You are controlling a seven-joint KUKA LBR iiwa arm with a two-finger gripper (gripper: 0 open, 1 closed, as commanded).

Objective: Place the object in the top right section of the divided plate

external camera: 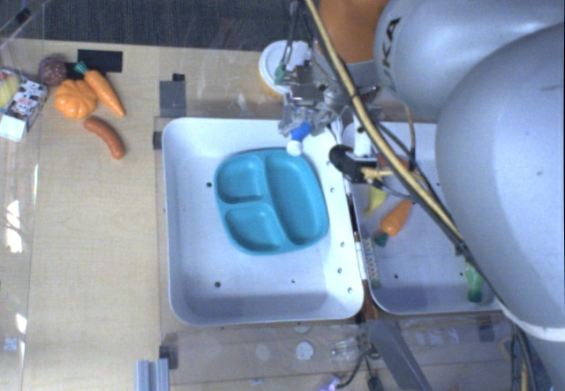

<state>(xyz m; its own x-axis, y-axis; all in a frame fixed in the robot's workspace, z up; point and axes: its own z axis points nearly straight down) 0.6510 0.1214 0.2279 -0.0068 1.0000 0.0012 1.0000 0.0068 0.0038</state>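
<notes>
End effector (pixel 305 120) hangs over the far right rim of the blue divided plate (pixel 265 204), which sits in the left bin (pixel 190 292). A small blue-and-white object (pixel 297 142) sits right under its tip, touching or just above the plate rim, and is probably the task's thing. It is too small and blurred to say whether it is clamped, so the grip state cannot be told. It looks like a small plastic toy, so likely light, stiff, a bit slick and not fragile. A pinch across the narrow blue middle should suit it, since the rounded white end could squirt out. The long axis looks short and steeply slanted, with the blue part up toward the end effector and the white knob pointing down-left at the plate's big right compartment. That reading is uncertain. An orange toy (pixel 397 217) and a yellow piece (pixel 377 198) lie in the right bin (pixel 415 297), well apart from the plate. A toy pumpkin (pixel 75 100) is on the worktop (pixel 88 248), far left.
</notes>
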